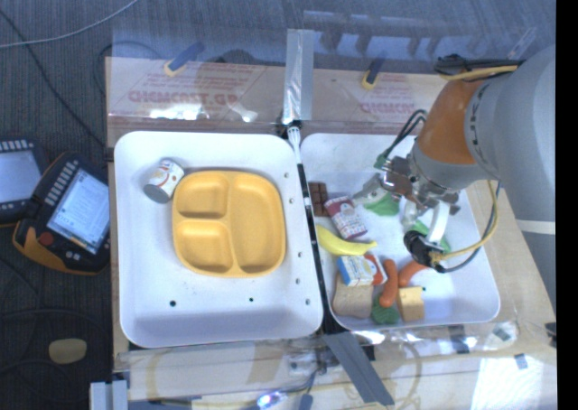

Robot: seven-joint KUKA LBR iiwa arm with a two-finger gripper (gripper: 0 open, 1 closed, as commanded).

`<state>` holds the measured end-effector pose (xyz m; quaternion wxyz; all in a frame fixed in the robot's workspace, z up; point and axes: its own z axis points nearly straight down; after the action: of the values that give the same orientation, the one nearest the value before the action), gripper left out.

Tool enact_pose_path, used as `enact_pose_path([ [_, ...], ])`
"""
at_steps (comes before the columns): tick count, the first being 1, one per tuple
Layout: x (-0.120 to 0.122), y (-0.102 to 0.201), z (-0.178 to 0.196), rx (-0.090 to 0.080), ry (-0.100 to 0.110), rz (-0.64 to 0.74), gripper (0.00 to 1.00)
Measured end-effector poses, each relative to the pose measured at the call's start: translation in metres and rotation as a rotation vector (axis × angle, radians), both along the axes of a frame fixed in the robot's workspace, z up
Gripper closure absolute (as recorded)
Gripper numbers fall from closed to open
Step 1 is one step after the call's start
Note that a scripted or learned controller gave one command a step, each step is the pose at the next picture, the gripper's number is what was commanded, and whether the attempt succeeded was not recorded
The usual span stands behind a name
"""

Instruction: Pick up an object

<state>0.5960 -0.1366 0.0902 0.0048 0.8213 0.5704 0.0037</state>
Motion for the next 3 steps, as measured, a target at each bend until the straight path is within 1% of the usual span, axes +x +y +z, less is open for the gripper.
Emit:
enact_pose_path([
  [1, 0.05, 0.011, -0.001, -0.002, 0.004, 0.136, 0.0],
  [2, 0.05, 0.011, 0.009, 0.0, 0.003, 0.136, 1.0],
  [3, 0.059, 0.045, 0.094, 0.002, 0.012, 0.2, 1.0],
])
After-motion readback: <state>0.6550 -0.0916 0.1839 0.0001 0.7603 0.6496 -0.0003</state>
